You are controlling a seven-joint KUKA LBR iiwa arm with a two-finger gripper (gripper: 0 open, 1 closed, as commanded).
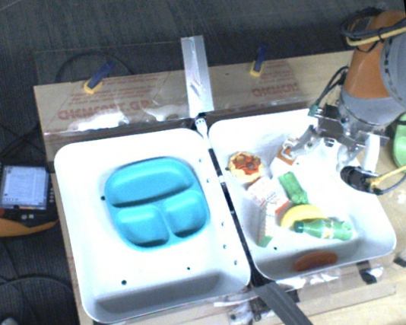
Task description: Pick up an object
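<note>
- Two white bins sit side by side on the bench: the left bin (94,292) holds a blue divided tray (155,200), the right bin (380,232) holds a cluster of small items
- Arm (385,77) reaches in from the right, over the upper right part of the right bin; the claw (303,141) hangs near that bin's upper middle
- Claw state: cannot tell; the tips are too small and blurred against the white floor
- A small orange and white packet (288,153) lies just beside the claw tip; contact cannot be confirmed
- A round red and yellow item (245,165) lies near the divider, well left of the claw
- A white packet (267,197), a green stick-shaped item (293,187), a yellow banana-like item (301,215) and a green bottle (326,230) crowd the bin's centre, touching or overlapping
- A flat brown item (314,260) lies at the front wall
- A handheld device with a lit screen (15,193) rests on the floor, left of the bench
</note>
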